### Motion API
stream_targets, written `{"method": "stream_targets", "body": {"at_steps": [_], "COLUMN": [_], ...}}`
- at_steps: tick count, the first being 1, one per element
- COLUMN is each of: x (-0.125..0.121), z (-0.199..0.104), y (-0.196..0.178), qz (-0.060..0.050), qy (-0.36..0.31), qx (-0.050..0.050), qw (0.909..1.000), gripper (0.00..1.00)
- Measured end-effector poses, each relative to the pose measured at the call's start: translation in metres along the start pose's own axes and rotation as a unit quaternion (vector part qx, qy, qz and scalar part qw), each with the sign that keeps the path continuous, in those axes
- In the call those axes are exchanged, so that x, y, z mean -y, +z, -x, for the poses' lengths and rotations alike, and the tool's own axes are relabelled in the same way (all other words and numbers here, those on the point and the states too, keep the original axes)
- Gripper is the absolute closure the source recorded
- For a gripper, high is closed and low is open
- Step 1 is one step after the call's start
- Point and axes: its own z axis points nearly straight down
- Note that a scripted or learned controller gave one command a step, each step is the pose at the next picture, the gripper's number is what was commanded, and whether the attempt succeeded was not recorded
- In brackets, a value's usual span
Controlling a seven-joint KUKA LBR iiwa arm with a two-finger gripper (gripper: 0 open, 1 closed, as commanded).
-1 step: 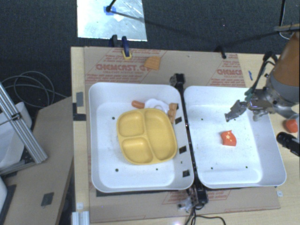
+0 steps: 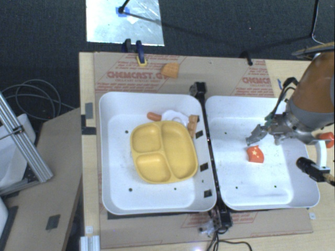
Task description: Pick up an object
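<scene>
Our tool (image 2: 257, 137) hangs low over the right bin (image 2: 235, 192); whether it is released or clenched we cannot tell. The small red-orange object (image 2: 255, 155) lies just below its tip, apparently apart. We should centre above it and descend straight before closing. It looks stubby; we cannot make out a long axis or heading.

A divided plate (image 2: 163, 153) lies in the middle of the left bin (image 2: 112, 192), with a sausage (image 2: 154, 116) and a small block (image 2: 192, 124) just behind it. In the right bin (image 2: 282, 200), a small wedge (image 2: 255, 155) lies near the centre, the gripper (image 2: 257, 135) just behind it.
</scene>
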Motion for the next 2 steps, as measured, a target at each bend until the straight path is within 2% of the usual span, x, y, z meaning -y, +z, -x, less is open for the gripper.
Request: {"method": "stream_targets", "body": {"at_steps": [1, 2], "x": [-0.004, -0.005], "z": [0.019, 0.018], "y": [0.084, 0.069], "qz": [0.003, 0.005], "qy": [-0.001, -0.002], "qx": [0.0, 0.0], "qw": [1.0, 1.0], "gripper": [0.0, 1.0]}}
